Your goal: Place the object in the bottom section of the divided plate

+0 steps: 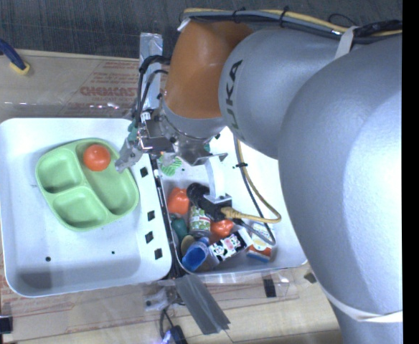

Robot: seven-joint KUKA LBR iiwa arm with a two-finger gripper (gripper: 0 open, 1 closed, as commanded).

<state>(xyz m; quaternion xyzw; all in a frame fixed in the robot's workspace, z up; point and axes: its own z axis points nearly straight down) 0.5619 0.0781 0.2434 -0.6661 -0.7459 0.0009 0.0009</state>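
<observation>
The grey arm reaches in from the right, its orange band above the wrist, with the gripper pointing down and left at a slant.

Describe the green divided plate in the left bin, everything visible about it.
The light green divided plate looks like smooth moulded plastic with rounded corners and raised ridges splitting it into three sections. It lies flat and turned at an angle on the floor of the left white bin. A small orange-red ball sits in its upper right section. The gripper hovers at its right edge.
</observation>
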